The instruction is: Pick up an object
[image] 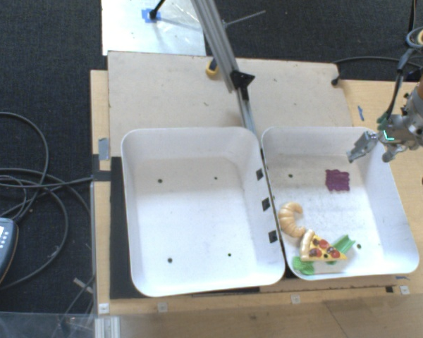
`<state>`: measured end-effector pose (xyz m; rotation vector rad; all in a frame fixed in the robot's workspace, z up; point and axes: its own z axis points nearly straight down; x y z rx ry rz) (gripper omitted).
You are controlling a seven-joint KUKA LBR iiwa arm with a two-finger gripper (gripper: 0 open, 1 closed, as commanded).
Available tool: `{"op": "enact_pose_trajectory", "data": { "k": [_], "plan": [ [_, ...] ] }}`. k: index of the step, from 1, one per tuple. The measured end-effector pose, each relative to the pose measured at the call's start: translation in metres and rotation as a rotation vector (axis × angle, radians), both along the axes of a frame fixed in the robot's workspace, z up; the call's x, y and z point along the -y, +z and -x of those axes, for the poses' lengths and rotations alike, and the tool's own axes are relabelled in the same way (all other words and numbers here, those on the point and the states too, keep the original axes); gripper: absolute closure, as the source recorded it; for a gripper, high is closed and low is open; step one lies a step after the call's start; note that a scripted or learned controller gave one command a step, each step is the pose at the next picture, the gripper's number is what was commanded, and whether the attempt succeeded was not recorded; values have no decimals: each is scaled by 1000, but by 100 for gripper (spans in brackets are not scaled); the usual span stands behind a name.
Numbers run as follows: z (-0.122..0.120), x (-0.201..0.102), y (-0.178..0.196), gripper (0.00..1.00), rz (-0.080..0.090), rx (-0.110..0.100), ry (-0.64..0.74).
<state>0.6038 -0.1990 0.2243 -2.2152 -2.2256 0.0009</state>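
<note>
The right bin [388, 189] holds a flat purple piece [337, 180] near its middle. Toward its front lie a tan croissant [292, 218], a pizza slice [321, 248] and a green piece [344, 245] beside the slice. My gripper [376, 148] hangs over the bin's far right edge, up and to the right of the purple piece. Its fingers [359, 148] stand apart with nothing between them.
The left bin [137, 189] stands beside the right one, with a black-marked divider rim [264, 203] between them. A grey metal pole [218, 34] slants down from the top to the bins' shared far corner. Cables lie on the dark floor at left.
</note>
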Motion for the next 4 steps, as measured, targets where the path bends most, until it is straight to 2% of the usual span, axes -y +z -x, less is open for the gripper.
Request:
{"op": "enact_pose_trajectory", "data": {
  "k": [1, 4],
  "plan": [
    [-1, 0, 2, 0, 1, 3, 2],
    [4, -3, -136, 0, -1, -2, -4]
  ]
}}
